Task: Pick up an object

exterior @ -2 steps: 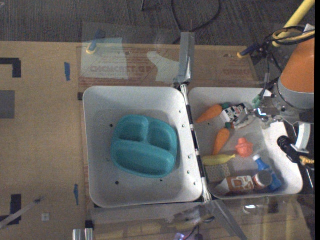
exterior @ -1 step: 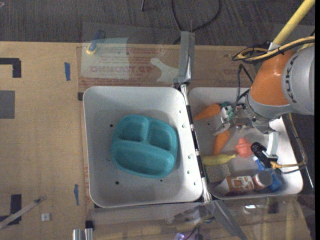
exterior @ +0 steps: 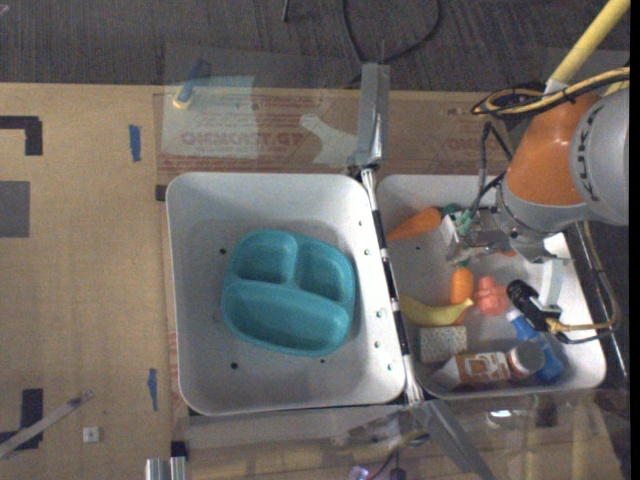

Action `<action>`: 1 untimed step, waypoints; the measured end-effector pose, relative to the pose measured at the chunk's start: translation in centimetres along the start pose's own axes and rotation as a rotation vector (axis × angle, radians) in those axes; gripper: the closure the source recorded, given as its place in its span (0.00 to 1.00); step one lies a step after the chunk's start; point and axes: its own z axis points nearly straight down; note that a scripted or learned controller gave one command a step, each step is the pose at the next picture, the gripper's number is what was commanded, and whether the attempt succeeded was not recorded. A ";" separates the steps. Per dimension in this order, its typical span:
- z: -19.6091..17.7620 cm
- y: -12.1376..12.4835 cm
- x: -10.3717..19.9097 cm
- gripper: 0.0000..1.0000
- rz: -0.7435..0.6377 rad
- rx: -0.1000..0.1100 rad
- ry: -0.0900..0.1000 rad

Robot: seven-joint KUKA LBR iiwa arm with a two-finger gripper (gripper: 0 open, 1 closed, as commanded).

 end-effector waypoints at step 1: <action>-8.5 1.8 5.6 1.00 0.026 0.012 0.002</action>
